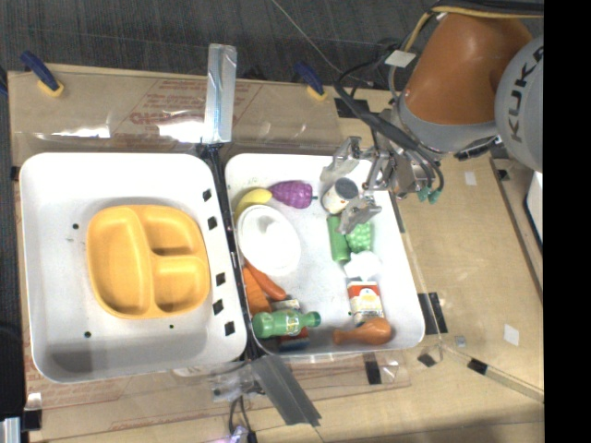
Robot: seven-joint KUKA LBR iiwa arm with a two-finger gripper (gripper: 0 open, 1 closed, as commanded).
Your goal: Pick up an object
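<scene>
The arm (462, 72) is reaching in from the right, hanging the tool (355, 192) over the far end of the right bin (406, 275), probably to choose among the items crowded there. The yellow tray (148, 257) is sitting alone in the left bin (46, 247). The green object (351, 238) is lying just beneath the tool; whether the tool is gripping anything is impossible to tell, its metal parts blurring together.

Toys and containers crowded in the right bin

A purple grape bunch (293, 193) lies far, beside a yellow lemon (254, 197); a white bowl (270, 239) sits upright below them. A green block (338, 239) and green grapes (361, 237) lie mid-right. Nearer: a white bottle (366, 294) with a red label, an orange carrot (261, 286), a green bottle (285, 322) on its side, and an orange drumstick (364, 334).
</scene>
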